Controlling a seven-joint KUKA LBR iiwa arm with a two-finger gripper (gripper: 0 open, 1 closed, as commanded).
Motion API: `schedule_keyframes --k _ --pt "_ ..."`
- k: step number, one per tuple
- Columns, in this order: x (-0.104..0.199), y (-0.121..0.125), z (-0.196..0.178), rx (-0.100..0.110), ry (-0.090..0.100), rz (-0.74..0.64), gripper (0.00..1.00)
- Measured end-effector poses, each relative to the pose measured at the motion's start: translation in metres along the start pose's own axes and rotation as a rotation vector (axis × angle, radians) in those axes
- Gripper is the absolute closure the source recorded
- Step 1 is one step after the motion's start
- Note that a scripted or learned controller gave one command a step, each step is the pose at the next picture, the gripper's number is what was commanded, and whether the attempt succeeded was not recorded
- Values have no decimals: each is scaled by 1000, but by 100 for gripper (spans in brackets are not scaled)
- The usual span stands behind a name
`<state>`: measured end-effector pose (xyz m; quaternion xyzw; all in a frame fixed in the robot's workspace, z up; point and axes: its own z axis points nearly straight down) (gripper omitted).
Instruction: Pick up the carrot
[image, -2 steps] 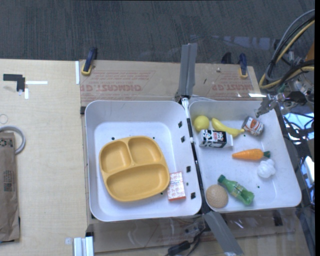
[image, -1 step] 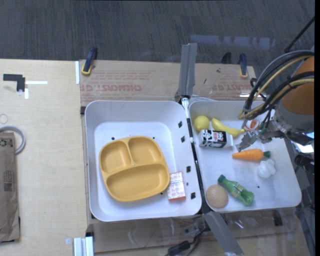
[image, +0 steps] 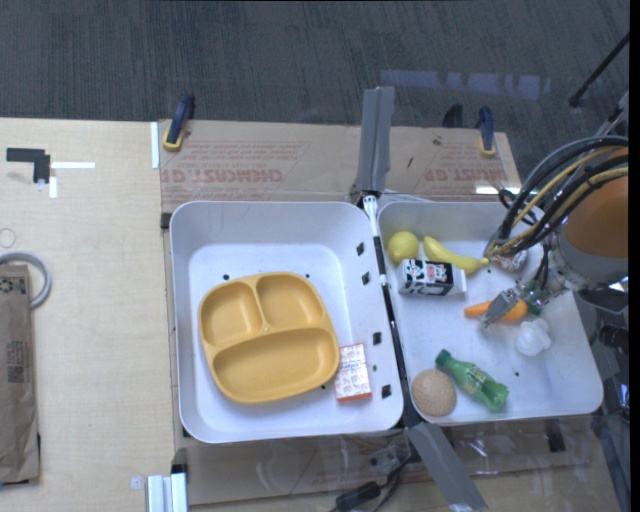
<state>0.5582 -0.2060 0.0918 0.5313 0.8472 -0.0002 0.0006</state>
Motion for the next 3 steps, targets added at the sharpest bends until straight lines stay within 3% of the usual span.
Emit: schedule_keyframes --k 1,2,3 --pt "-1 0 -10 -2 -2 4 100" --pt "54 8 0 0 0 -216 100" --pt "4 73 -152 -1 -3 -242 100"
